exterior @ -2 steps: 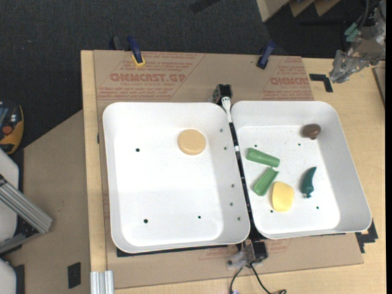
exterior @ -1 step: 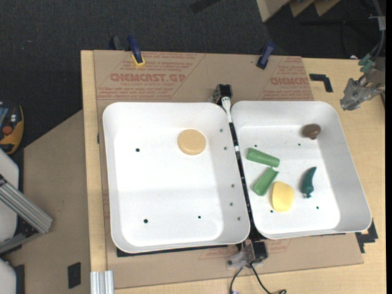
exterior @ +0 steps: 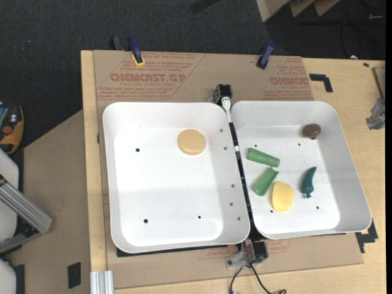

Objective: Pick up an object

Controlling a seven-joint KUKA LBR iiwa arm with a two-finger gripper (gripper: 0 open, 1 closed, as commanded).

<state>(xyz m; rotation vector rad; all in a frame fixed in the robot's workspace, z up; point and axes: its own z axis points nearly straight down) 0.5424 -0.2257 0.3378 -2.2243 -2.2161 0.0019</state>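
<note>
Your tool (exterior: pixel 376 116) sits at the frame's right edge; I cannot tell its state. Right bin (exterior: pixel 349 164) holds two green sticks (exterior: pixel 263 158) (exterior: pixel 264 181), a yellow lump (exterior: pixel 282 196), a teal piece (exterior: pixel 308 181), a brown stone (exterior: pixel 311 130). Tan disc (exterior: pixel 192 142) lies alone, left bin (exterior: pixel 122 182): easiest pick, clear of neighbours.

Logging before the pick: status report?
Grey gripper part at right edge. Round tan disc alone in left bin. Nothing blocking it.
</note>
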